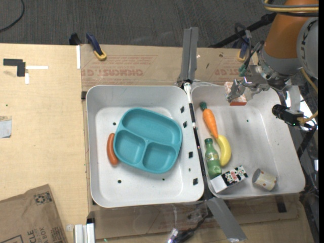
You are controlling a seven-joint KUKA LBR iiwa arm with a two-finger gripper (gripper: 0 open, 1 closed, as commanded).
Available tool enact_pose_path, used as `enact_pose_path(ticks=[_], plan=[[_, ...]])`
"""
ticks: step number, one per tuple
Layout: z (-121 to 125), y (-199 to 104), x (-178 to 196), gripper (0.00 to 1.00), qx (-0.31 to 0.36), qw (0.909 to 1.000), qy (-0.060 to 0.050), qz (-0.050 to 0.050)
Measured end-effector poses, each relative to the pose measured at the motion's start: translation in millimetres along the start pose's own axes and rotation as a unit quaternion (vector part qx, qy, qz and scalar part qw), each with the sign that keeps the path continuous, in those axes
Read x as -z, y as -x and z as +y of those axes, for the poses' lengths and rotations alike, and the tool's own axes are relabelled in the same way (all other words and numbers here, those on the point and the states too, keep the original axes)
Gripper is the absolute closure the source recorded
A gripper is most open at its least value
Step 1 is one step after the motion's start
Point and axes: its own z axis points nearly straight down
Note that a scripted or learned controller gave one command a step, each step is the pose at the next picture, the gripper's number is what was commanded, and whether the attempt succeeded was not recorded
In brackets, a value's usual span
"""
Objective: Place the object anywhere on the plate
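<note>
A: Where's the hand (237, 92)?

B: Over the right bin's (276, 130) far edge (grip state: can't tell).

A: And the items?

B: Carrot (210, 121), banana (224, 150), green bottle (212, 157) lie there; the teal plate (147, 140) sits in the left bin (101, 181).

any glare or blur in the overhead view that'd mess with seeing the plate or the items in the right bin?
Camera view: even light, soft shadows. The teal plate reads sharp with mild sheen. The carrot, banana and green bottle are clear. The gripper at the right bin's far edge is blurred and small.
</note>
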Motion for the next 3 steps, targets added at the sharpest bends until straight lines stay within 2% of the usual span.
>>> enact_pose_path(ticks=[1, 2, 3], plan=[[20.4, -63.2, -13.6, 1.0, 0.016, 0.9999, 0.0, 0.001], [20.5, -63.1, -13.3, 0.0, 0.016, 0.9999, 0.0, 0.0], [20.8, -62.4, -5.8, 1.0, 0.017, 0.9999, -0.001, 0.0]])
